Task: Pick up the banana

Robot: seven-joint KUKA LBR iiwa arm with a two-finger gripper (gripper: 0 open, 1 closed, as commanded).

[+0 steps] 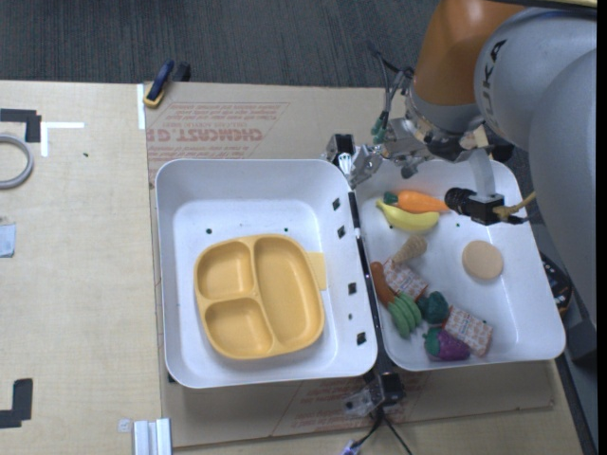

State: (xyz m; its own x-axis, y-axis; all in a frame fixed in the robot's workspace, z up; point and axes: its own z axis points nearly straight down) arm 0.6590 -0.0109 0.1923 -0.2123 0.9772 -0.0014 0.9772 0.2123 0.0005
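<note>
- We've got the big grey KUKA arm with its orange band (455, 45) coming in from the right, with the two-finger gripper (365, 164) hanging over the top left corner of the right shallow white bin (531, 339), right by the seam between the bins.
- Honestly we can't tell if it's open or closed, it's just a tangle of metal and cables there.
- Left and below the gripper sits the left shallow white bin (180, 254), with a yellow three-compartment plastic plate (258, 295) in it.
- The yellow toy banana (410, 219) lies just below and to the right of the gripper, clear of it, curved side down near the right bin's left wall.
- An orange toy carrot with a green top (419, 200) rests right on the banana's upper edge.
- Further right of the gripper there's a round tan cookie-like disc (483, 261).
- Well below it we see a pile of small toy food (427, 311): green, purple and wafer-looking bits.
</note>
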